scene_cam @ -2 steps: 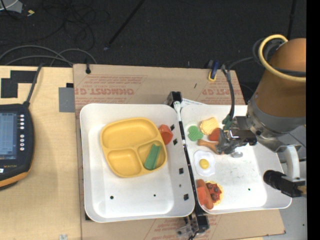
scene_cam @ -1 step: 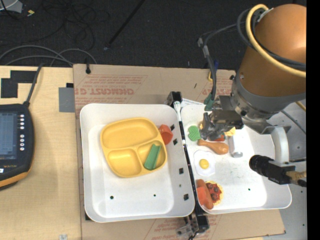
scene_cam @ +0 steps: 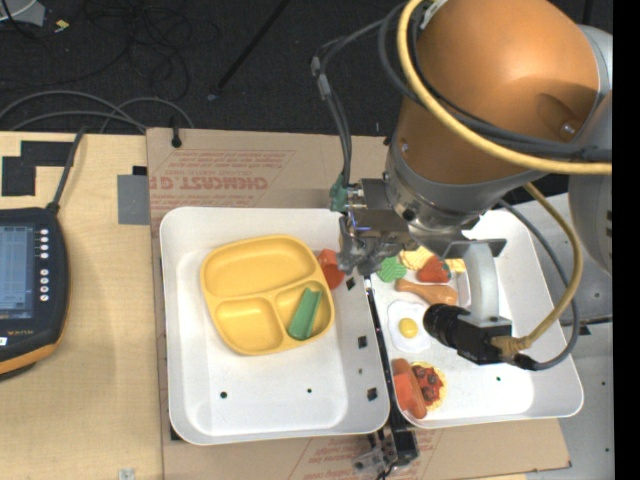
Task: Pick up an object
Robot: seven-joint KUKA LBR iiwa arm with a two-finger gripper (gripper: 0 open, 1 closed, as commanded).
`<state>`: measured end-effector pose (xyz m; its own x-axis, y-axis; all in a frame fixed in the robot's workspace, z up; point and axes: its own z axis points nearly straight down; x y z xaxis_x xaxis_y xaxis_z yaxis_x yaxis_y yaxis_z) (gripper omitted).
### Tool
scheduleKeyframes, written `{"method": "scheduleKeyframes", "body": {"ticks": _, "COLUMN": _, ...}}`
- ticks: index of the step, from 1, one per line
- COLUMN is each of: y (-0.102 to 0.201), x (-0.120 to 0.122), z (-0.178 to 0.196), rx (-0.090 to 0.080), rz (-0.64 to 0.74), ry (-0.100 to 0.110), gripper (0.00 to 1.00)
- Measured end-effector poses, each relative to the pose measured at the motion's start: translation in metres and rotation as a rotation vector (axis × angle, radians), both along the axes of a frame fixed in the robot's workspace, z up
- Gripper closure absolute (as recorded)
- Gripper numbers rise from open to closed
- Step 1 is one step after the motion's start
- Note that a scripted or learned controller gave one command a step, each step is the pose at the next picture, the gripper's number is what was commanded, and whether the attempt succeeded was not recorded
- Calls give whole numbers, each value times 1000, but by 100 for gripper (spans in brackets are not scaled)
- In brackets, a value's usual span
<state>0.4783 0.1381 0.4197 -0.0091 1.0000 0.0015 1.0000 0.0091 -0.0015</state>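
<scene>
Two white bins [scene_cam: 255, 413] on brown cardboard [scene_cam: 250, 173] (dark cabled floor behind), gripper [scene_cam: 352, 258] state unclear.

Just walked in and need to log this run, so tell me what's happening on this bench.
A grey KUKA arm with an orange band reaches in over the right white bin, its gripper down near the divide between the bins. Toy food lies below it: a fried egg, a sausage-like piece and a small red piece. The left white bin holds a yellow divided plastic tray with a green pickle-shaped piece in one compartment. Nothing is visibly gripped.
</scene>
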Motion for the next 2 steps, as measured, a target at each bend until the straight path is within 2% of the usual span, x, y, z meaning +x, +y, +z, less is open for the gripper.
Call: {"method": "scheduleKeyframes", "body": {"ticks": 2, "y": -2, "x": 0, "z": 18, "rx": -6, "rz": 6, "ry": 9, "gripper": 100}}
